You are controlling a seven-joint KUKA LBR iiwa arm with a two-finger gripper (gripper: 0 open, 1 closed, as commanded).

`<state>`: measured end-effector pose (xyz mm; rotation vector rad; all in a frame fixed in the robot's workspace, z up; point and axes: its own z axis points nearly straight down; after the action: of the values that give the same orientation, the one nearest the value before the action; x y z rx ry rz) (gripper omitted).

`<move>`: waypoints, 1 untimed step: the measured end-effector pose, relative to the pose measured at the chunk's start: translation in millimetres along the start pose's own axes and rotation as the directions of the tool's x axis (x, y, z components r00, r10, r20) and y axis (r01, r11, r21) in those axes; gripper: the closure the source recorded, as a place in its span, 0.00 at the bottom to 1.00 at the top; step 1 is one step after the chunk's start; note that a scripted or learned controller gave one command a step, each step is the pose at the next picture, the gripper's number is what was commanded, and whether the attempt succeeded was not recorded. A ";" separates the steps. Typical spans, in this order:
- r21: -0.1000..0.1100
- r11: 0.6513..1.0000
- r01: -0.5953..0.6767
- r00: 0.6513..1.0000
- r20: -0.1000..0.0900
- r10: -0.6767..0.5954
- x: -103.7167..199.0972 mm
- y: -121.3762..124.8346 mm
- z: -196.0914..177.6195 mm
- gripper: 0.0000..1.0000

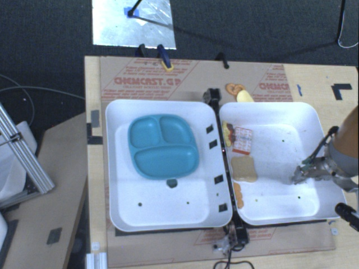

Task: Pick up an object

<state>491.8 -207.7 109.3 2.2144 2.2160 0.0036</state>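
My gripper (297, 177) comes in from the right and hangs low over the right bin's (280, 212) floor, near its right side. Several small objects lie along that bin's left wall, well to the left of the gripper. They are a red-and-white packet (242, 140), a yellow piece (227, 132) beside it, a tan bread slice (244, 169) and an orange piece (238, 195) lower down. The floor under the gripper's tip is bare white.
The left bin (162, 206) holds a blue divided plate (164, 145) and a small dark object (172, 182) just below it. Behind the right bin, a yellow banana-like toy (244, 97) and an orange pretzel shape (233, 88) lie on the cardboard. A black divider (221, 150) separates the bins.
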 end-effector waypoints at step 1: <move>-0.006 1.000 0.001 1.000 0.007 -0.001 27.9 -2.1 20.3 1.00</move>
<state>489.8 -179.9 88.9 2.2072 2.2100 0.0030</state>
